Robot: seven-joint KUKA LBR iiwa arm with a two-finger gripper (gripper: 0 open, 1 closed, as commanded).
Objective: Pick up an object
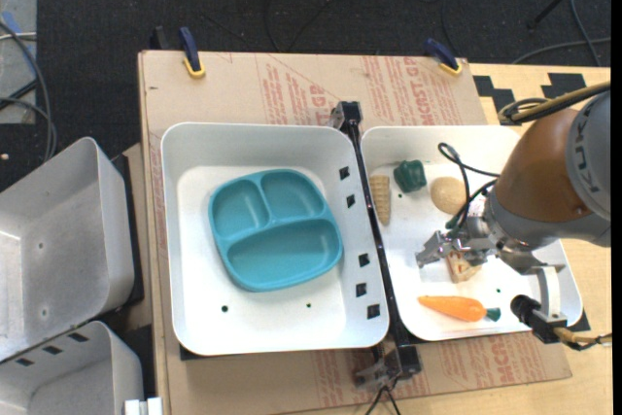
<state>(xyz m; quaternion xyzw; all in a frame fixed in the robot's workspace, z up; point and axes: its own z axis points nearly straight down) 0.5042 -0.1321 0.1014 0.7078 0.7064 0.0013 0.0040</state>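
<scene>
Arm point(554, 175) low over right bin point(408, 143)

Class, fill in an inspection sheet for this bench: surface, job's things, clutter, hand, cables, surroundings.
Surface: cardboard sheet under two white bins, clamped at the far edge.
Job's things: right bin holds a carrot, green piece, tan ball, corn cob.
Clutter: teal divided plate in the left bin.
Hand: hand low in the right bin; grip unclear.
Cables: black cable by the arm.
Surroundings: spare bins at left, dark floor.
</scene>
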